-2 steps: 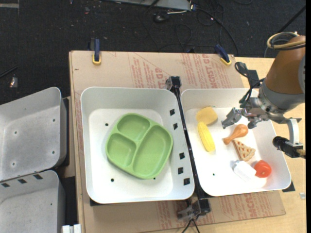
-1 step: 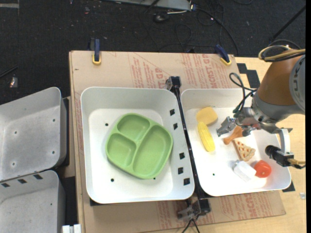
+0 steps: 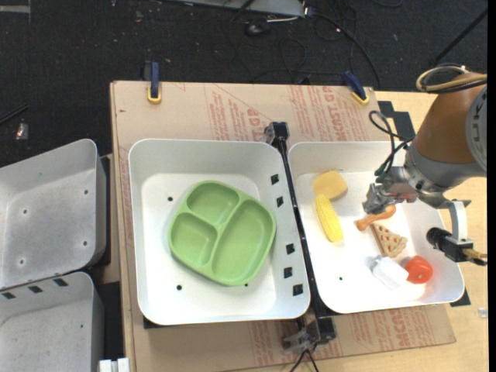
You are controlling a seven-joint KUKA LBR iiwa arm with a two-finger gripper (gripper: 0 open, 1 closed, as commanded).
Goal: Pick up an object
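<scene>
In the right bin point(image 3: 353, 304), my gripper point(image 3: 379, 202) hangs low at the end of the grey and orange arm, directly over the upper end of an orange carrot point(image 3: 369, 222). Whether it touches the carrot is unclear. A pizza slice point(image 3: 390, 242) lies just below the carrot. To the gripper's left are a yellow corn cob point(image 3: 329, 217) and a yellow chunk point(image 3: 330, 183). A white object point(image 3: 387, 271) and a red tomato point(image 3: 419, 270) sit near the bin's front right.
The left bin point(image 3: 147, 285) holds a green divided plate point(image 3: 222, 232). A black divider point(image 3: 293, 223) runs between the bins. Two white trays point(image 3: 46, 208) lie off the bench at the left. Cables trail behind the bench.
</scene>
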